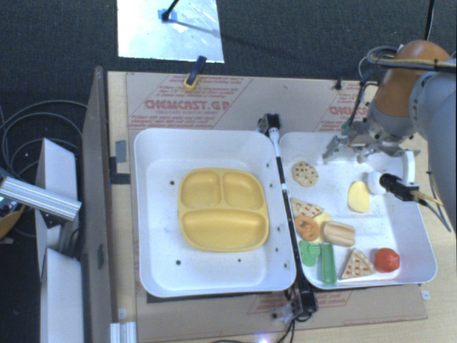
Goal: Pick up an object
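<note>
Camera view: end effector (341, 147) hovers, fingers spread, holding nothing, above the right shallow white bin's (418, 224) bare far-left corner.

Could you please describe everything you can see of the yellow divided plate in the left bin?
The yellow divided plate lies flat, right side up, near the middle of the left bin. It looks like matte plastic, a rounded rectangle with three compartments: two smaller ones on the far side, one wide one nearer the camera. Nothing lies in it, and only the bin floor touches it.

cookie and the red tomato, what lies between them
In the camera view, the hot dog bun lies between the cookie and the red tomato, roughly midway.
</note>
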`<state>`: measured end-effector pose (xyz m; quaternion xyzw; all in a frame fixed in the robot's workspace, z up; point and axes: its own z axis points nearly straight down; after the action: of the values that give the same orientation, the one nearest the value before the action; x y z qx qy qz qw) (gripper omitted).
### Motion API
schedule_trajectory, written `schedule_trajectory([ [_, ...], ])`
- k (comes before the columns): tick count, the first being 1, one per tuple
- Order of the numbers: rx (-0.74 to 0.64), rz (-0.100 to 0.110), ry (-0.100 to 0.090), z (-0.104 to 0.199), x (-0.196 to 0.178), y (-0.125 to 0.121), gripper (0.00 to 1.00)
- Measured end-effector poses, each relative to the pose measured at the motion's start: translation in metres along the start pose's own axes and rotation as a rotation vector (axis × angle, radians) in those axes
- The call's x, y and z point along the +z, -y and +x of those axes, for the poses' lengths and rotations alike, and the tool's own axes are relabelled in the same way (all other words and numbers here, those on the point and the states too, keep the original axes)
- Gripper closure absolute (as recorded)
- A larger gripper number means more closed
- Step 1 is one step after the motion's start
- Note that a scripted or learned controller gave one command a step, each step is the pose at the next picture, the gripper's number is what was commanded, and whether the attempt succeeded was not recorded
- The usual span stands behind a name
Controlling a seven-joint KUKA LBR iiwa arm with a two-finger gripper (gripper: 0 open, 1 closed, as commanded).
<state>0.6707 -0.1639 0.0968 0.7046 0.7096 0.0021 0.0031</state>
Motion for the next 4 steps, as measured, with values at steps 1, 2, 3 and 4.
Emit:
schedule_trajectory([
  [1,0.008,0.005,0.0,-0.012,-0.051,0.05,0.0],
  [2,-0.002,0.001,-0.019,-0.016,0.01,0.066,0.0],
  [3,0.001,0.003,-0.011,-0.037,-0.058,0.092,0.0],
  [4,-0.003,0.007,-0.018,-0.018,0.0,0.085,0.0],
])
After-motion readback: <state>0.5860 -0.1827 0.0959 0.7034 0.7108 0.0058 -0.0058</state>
